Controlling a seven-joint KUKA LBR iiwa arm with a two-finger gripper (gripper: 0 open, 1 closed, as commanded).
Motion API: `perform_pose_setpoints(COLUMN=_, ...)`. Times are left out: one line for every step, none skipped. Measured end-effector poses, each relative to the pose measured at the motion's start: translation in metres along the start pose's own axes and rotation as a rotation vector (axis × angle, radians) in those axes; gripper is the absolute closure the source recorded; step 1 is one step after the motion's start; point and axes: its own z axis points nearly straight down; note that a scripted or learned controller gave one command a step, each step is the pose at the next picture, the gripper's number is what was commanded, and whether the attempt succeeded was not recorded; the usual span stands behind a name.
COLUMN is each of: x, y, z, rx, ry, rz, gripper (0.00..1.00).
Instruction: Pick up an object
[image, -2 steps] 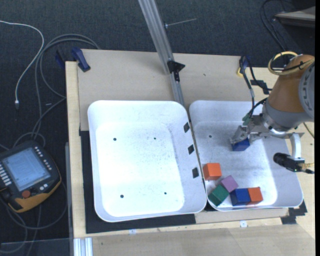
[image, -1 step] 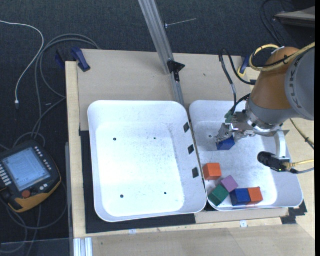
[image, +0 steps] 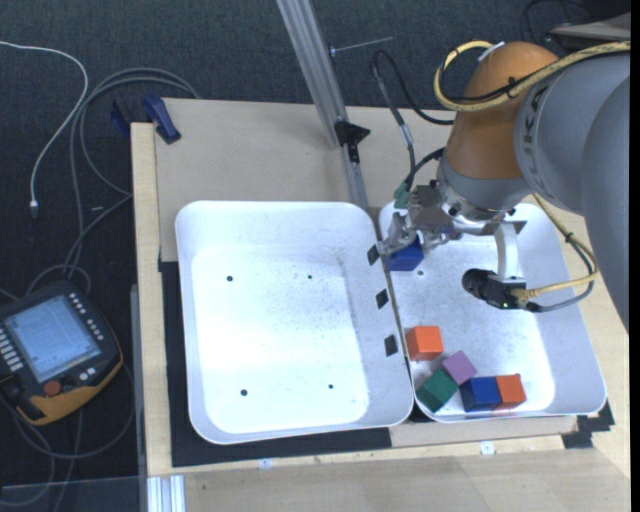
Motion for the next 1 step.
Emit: perform_pose_setpoints(x=0.0925, y=0.0272, z=0.0033, rx=0.004, ry=0.001, rz=0.001, gripper=1.0)
